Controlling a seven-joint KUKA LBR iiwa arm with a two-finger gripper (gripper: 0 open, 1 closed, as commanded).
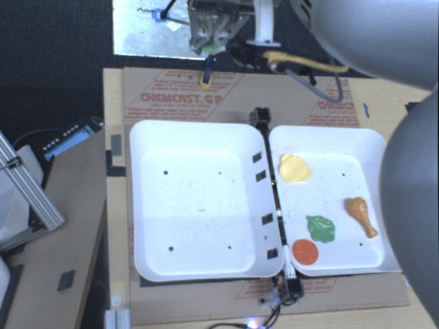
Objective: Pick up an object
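Jaws: impossible to tell whether spread or pressed together, blurred at the tip of the metal two-finger gripper (209, 41). Hanging high at the top of the camera view, over the near edge of a shiny silver metal sheet (144, 19), well apart from both bins. A greenish tint at the tip, too unclear to call a held thing. Just below it, a small yellow and blue piece (206, 79) lying on a brown cardboard sheet with red lettering (178, 96). To the right of the gripper, a white cylinder (264, 16) and a yellow cable (305, 62) running off toward the big grey arm (370, 26).

Further down, on the cardboard, two shallow white bins side by side, joined along a black strip with clips (269, 184). In the right-hand white bin (374, 142), four things, all apart from one another:
- a pale yellow soft lump (295, 168) near the far left corner;
- a brown toy drumstick (361, 216) toward the right wall, lying at a slant;
- a green crumpled leafy piece (321, 228) in the middle near part;
- a red-orange round piece (305, 251) just below the green one, close to the near wall.

Beside it, the left-hand white bin (199, 204), its floor marked with a few dark dots.

Off the bench to the left, a silver ridged metal rail (31, 194) and a black and blue flat device (68, 139).
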